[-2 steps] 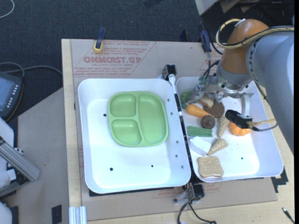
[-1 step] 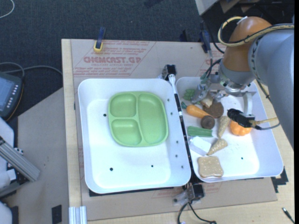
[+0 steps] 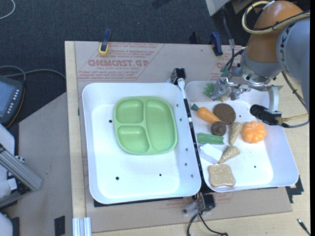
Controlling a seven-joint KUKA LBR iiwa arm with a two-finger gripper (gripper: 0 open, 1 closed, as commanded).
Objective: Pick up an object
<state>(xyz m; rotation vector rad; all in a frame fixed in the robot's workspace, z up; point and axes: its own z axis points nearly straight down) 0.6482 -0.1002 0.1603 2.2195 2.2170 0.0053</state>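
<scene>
The right bin (image 3: 275,173) holds several toy foods: a carrot (image 3: 207,115), a round brown patty (image 3: 225,112), a small dark brown piece (image 3: 218,129), an orange pumpkin (image 3: 253,132), a green bean pod (image 3: 210,138), two pale cones (image 3: 235,132) (image 3: 229,154), a slice of toast (image 3: 221,175) and a green leafy piece (image 3: 211,89) at the back. My gripper (image 3: 224,89) hangs over the bin's back left corner, just right of the leafy piece and above the patty.
The left bin (image 3: 98,171) holds a light green divided plate (image 3: 145,125). A black divider with clamps (image 3: 186,117) runs between the bins. A white card (image 3: 211,154) lies under the lower cone. The arm's orange band (image 3: 273,18) rises at the upper right.
</scene>
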